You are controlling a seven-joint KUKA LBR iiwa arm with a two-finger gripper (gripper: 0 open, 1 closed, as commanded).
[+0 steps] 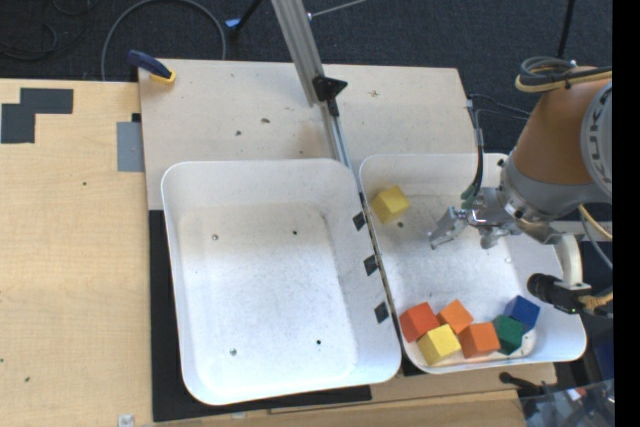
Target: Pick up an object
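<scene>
The hand hovers over the right shallow white bin, apparently spread and holding nothing, near a small yellow cube.

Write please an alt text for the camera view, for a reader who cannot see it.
A grey and orange robot arm reaches from the right, its gripper above the right white bin, near a lone yellow cube. More coloured cubes cluster at that bin's near edge. Beside it lies the left white bin.
</scene>
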